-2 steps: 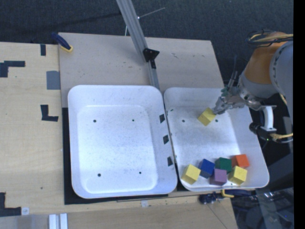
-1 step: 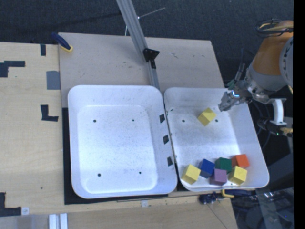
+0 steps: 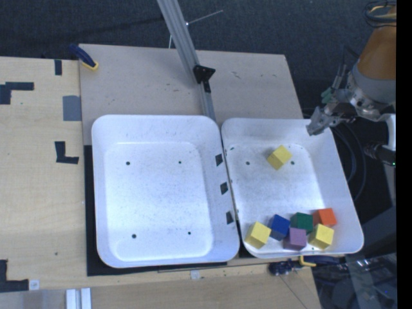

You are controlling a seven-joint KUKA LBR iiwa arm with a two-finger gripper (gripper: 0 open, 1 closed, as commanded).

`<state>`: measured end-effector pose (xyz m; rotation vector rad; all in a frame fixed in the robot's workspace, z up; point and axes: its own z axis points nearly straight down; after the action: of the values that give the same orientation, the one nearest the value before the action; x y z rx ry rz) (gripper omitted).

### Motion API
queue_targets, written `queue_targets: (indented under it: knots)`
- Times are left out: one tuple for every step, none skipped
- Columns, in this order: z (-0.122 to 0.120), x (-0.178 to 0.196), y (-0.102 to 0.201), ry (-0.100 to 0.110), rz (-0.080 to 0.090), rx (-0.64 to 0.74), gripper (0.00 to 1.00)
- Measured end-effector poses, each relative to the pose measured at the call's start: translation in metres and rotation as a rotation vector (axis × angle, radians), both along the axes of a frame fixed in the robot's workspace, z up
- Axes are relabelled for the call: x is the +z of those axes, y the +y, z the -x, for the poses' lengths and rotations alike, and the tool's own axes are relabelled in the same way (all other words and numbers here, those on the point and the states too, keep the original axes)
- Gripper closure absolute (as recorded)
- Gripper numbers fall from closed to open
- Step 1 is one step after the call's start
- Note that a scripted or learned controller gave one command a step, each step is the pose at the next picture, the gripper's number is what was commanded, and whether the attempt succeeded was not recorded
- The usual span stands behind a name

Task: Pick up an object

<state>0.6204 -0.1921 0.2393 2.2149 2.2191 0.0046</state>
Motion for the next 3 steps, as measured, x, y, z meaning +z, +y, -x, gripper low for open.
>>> queue_targets:
  knots:
    - [-0.001, 0.023, 0.000, 0.004, -0.002, 0.000, 1.00]
    - [0.004, 0.009, 0.060, 0.009, -0.003, 0.004, 1.00]
    - [0.015, 0.000, 0.108, 0.010, -0.003, 0.004, 1.00]
